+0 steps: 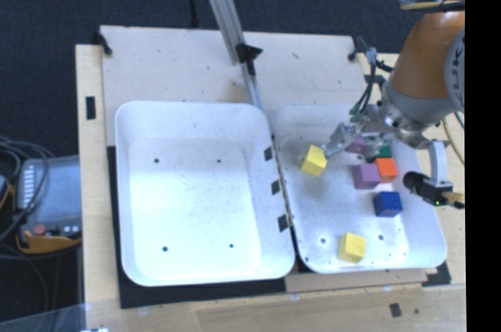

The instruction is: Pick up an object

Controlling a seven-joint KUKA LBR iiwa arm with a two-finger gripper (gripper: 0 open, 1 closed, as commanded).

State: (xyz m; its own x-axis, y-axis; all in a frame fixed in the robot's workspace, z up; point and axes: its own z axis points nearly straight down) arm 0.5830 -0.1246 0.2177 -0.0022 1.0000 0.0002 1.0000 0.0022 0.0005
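The claw hangs low over the right bin, at the upper middle of that bin, with the grey and orange arm coming in from the right above it. Its metal parts point down and to the left, toward the bin floor. Whether it is spread or pressed together I cannot tell; the tips are small and blur into the white plastic. Nothing is visibly caught in it.

Just to the left of the claw lies a yellow cube, tilted on the bin floor, near the tips but seemingly apart from them. Just below and to the right sit a purple block and an orange block, touching or nearly so, with a bit of green peeping out between the orange block and the wrist. Further down is a blue cube, and near the front edge of the bin a second yellow cube, well apart from the rest. The left bin lies beside it on the bench.

As for the task, I judge it barely begun: the arm is down among the blocks, but every block seems to rest on the bin floor. Closing on one and lifting it is all left to do.
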